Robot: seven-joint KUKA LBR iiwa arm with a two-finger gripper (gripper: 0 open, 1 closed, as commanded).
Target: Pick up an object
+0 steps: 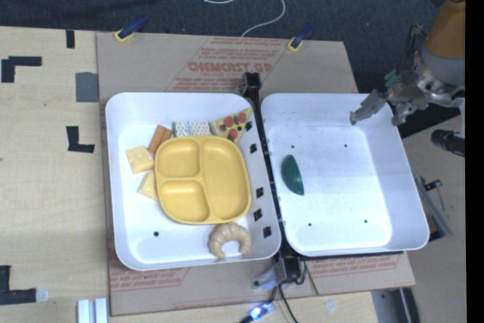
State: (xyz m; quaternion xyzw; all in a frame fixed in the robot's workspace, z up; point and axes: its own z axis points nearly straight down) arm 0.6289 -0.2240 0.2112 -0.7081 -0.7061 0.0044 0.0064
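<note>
The fingers (372, 108) hang over the right bin's (378, 238) far rim, holding nothing; their opening cannot be told. The green object (293, 175) lies below-left of them, apart, on open floor, allowing a direct descent.

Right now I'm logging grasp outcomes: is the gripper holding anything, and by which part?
Nothing is held. The gripper hangs over the right bin's far corner with nothing between its jaws; the green object lies untouched on the bin floor.
</note>
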